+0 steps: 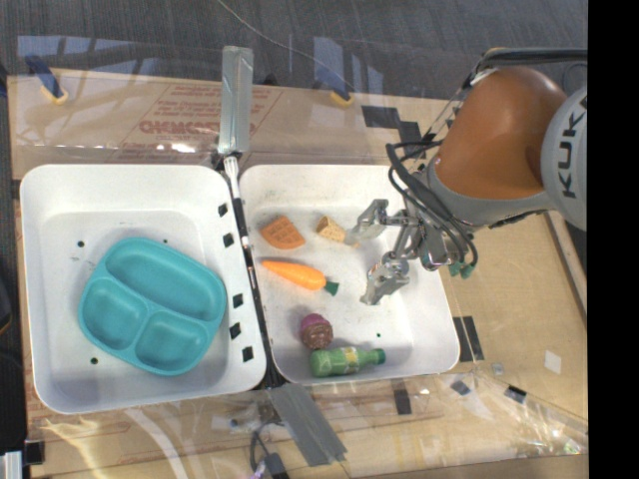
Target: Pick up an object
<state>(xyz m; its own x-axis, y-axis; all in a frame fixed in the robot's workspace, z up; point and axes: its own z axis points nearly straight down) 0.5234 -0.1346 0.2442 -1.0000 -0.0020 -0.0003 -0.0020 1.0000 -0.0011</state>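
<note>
Orange carrot (294, 273) left of open claw (375, 252)

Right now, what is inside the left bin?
The left bin holds one turquoise divided plate, lying flat with nothing in its three compartments. Whatever bin floor lies under the plate is covered.

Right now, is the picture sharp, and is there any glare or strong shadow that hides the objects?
In the camera view, the right bin is evenly lit, with the carrot and green bottle sharp; glare streaks lie on the plastic sheet behind the bins; the gripper casts soft shadow only.
</note>
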